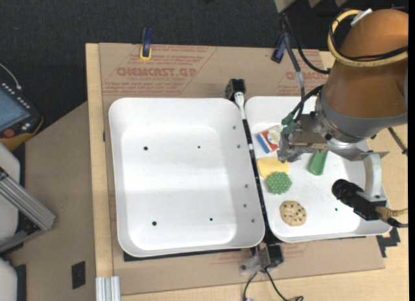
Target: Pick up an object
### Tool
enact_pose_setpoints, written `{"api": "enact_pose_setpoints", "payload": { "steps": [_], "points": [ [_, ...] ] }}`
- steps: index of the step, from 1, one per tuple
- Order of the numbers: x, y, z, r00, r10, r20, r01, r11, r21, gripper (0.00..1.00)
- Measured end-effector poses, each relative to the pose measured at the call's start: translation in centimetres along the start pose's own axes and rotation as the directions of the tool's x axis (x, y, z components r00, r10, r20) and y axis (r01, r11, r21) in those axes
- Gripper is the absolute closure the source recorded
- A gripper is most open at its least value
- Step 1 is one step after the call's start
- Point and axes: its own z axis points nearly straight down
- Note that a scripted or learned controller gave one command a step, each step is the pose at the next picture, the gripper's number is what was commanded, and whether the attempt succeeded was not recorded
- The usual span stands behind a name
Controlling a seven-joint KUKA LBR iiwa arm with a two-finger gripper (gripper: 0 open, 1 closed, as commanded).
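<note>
round tan cookie (293, 213) dotted dark, bumpy green ball (278, 182), gripper (290, 150) above yellow block (266, 165), grip perhaps shut, unclear

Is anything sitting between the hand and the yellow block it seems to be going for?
Nothing visible does. The hand hangs right at the yellow block's upper right edge. The green bumpy ball touches the block's lower side and the cookie lies further down, both off the approach.

"CHEMCAST" printed in red on brown cardboard sheet (168, 69), rest of print illegible
</note>
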Motion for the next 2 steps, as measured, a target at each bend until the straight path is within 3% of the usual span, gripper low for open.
{"api": "enact_pose_setpoints", "payload": {
  "steps": [1, 2],
  "points": [
    [0.9, 1.9, -5.5, 1.0, 0.004, 0.001, -0.004, 1.0, -0.001, 1.0],
    [4.9, -0.2, -13.8, 1.0, 0.001, -0.002, -0.001, 1.0, -0.003, 1.0]
  ]
}}
